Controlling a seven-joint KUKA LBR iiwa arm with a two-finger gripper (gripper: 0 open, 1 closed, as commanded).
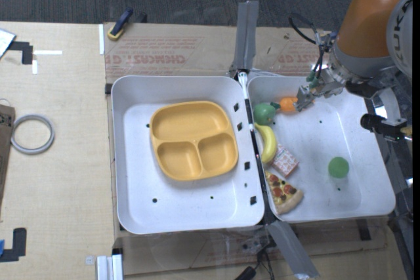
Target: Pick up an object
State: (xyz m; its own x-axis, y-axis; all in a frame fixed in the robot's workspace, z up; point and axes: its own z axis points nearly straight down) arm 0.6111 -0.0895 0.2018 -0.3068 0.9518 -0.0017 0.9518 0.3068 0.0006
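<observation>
Claw: low in the right bin, near its back left; open or shut, cannot tell.
Orange ball: just left of the claw, beside the green pepper, near the divider.
Handling: likely light, smooth, prone to roll; best pinched across the middle.
Others: banana, pink block, pizza slice, green ball.
Left bin: yellow tray.

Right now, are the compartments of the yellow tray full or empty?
Empty. The yellow tray lies flat in the left bin, and all three of its compartments show only bare yellow plastic.
</observation>
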